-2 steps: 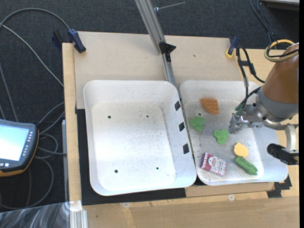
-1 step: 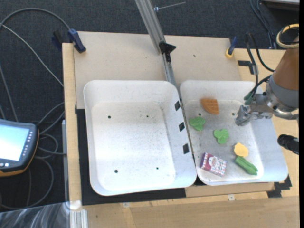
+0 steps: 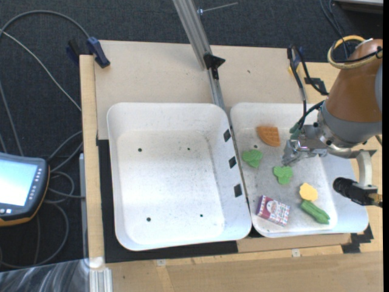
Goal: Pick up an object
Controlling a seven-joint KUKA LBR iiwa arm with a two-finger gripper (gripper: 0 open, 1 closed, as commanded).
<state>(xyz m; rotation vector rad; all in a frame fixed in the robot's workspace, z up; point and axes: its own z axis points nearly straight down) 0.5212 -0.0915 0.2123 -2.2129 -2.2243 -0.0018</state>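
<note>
The right bin (image 3: 243, 115) holds several small items: an orange wedge (image 3: 268, 134), a green piece (image 3: 252, 158), a second green piece (image 3: 282, 174), a yellow piece (image 3: 309, 192), a long green piece (image 3: 315, 212) and a small pink-and-white packet (image 3: 273, 210). My gripper (image 3: 289, 156) reaches in from the right and hangs low over the bin's middle, just above the second green piece and to the right of the first. Nothing shows between its fingers.
The left bin (image 3: 115, 120) lies beside the right one, parted by a ridge with black clips (image 3: 231, 162). A metal pole (image 3: 193, 26) slants up from the bench's back. A blue clamp (image 3: 97, 50) grips the back left corner. A screen (image 3: 18, 184) sits at far left.
</note>
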